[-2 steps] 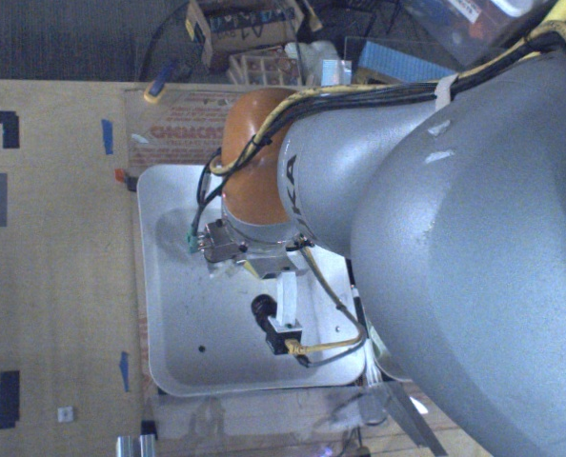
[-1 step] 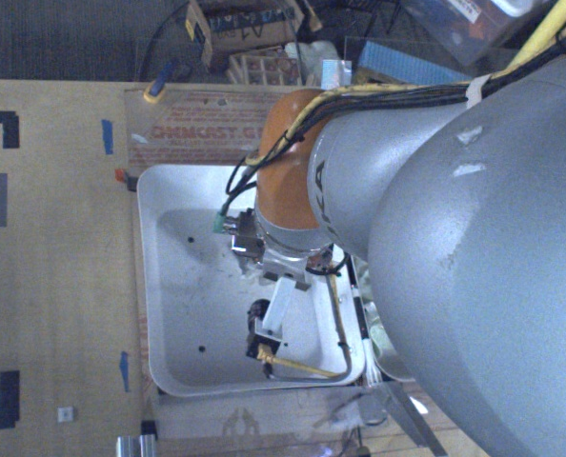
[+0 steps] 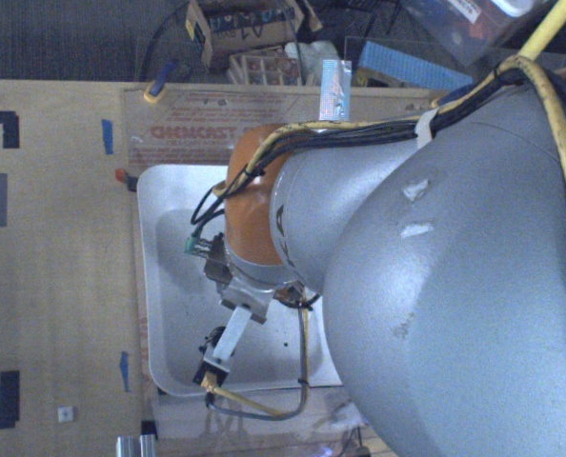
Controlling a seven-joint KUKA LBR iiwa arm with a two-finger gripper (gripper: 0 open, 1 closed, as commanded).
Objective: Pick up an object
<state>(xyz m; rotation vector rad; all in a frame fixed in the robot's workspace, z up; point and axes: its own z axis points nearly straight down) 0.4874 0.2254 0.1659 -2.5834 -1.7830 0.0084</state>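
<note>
Grey arm casing point(image 3: 454, 274) fills the right side, nearest the lens, and its orange band point(image 3: 250, 208) leans over the white bin point(image 3: 169, 255). Below that band the pincer point(image 3: 228, 274) hangs above the bin's floor (open or closed, I cannot tell from this angle). Any object under it is hidden by the wrist. Outward lie a cardboard sheet point(image 3: 188, 133) and the wooden counter point(image 3: 54, 255).

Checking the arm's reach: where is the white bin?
In the camera view the white bin lies left of centre, its right part under the grey arm and its orange band.
</note>
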